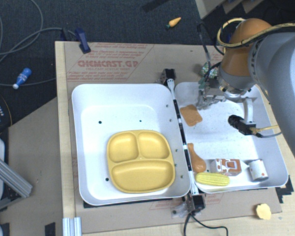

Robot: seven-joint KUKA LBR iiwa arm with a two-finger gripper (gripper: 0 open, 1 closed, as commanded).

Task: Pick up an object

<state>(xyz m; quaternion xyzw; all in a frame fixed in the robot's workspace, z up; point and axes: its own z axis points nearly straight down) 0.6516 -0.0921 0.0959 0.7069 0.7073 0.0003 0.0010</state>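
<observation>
Our grey arm reaching into the right bin, our hand lowered just beside a brown slice, its grip beyond our telling, yellow divided tray in the left bin, corn cob along the right bin's near edge.

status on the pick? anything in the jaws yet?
Done: the arm has reached into the right white bin, with the gripper low beside the flat brown bread-like slice. In hand: nothing visibly held. Left: the grasp and lift; the yellow corn cob, small silver can and brown drumstick-shaped piece lie untouched.
</observation>
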